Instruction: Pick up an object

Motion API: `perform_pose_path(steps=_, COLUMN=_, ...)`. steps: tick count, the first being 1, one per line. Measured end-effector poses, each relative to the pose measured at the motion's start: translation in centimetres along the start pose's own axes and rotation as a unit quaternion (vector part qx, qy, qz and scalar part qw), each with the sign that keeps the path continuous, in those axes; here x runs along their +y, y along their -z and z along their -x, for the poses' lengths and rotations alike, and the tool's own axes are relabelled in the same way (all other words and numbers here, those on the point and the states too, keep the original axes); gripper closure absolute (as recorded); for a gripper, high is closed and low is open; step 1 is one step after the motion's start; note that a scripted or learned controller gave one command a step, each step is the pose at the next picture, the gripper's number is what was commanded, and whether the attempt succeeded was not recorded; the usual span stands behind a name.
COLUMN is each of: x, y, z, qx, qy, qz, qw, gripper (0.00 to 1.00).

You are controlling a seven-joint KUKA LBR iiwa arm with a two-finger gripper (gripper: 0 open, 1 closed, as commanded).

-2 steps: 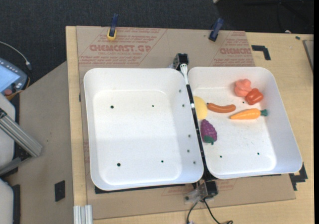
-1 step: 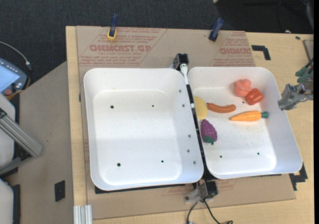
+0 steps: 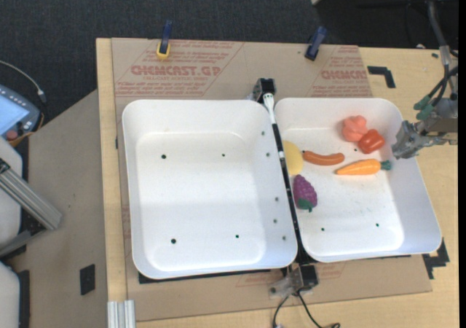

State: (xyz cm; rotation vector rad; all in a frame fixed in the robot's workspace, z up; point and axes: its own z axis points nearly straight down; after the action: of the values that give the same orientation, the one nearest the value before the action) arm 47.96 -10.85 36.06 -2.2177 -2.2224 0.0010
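At the right bin's (image 3: 408,235) far right rim my gripper (image 3: 405,141) hangs just beside the carrot's (image 3: 358,168) green end; I cannot tell its state. The red pepper (image 3: 370,141) and pink piece (image 3: 354,127) sit touching close by, the sausage (image 3: 322,158) near. I worry a descent here clips the rim, or nudges the carrot away

gripper (image 3: 405,143) beside carrot (image 3: 359,168) in right bin (image 3: 415,210).
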Motion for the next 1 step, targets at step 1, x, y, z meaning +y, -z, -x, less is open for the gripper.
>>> perform_pose_path(steps=1, x=0.02, y=0.13, z=-3.21, qx=0.000, qy=0.001, qz=0.000, qw=1.0000, gripper=1.00)
